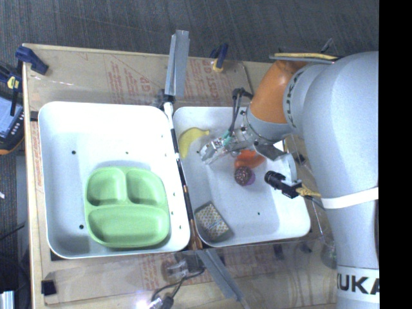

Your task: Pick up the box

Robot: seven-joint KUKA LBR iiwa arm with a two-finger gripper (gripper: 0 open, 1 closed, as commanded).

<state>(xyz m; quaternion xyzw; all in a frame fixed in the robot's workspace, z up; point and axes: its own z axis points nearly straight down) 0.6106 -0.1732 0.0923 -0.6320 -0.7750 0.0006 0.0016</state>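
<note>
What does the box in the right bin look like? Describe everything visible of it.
The box is small, flat and roughly rectangular, with a speckled grey-and-tan patterned top that looks like printed cardboard. It lies flat and turned at an angle in the right bin, in the near left corner, close to the bin's left wall. It lies apart from the gripper, which is further back.

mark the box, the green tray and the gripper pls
box [212,221]: camera view, middle of its patterned top face, near the front edge of the right bin.
green tray [127,206]: camera view, ridge between its compartments, in the left bin.
gripper [212,149]: camera view, at its tips, beside the yellow item.
</note>
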